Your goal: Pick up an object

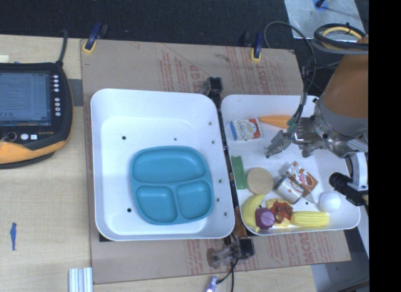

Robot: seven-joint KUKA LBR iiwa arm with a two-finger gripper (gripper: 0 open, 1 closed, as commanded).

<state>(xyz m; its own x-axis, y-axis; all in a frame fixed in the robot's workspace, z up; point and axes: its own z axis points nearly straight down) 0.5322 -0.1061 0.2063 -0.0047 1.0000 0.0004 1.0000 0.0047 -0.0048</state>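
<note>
My wrist band (351, 87) glows orange over grey metal, and my claw (289, 143) is dull grey. Both bins are white: the left bin (109, 121) carries a sky-blue divided plate (170, 184), while the right bin (250, 106) is a riot of colour, with an orange carrot (276, 121), a yellow corn cob (309, 219), a yellow banana (249, 209), a purple ball (265, 219), a tan disc (258, 180), a white egg (330, 202) and a green strip (238, 172). Brown cardboard (156, 65) lies under it all.

Robotics lab: teach pendant (31, 112), clamped cardboard (188, 59), cables, toy-food bins (100, 178).
</note>
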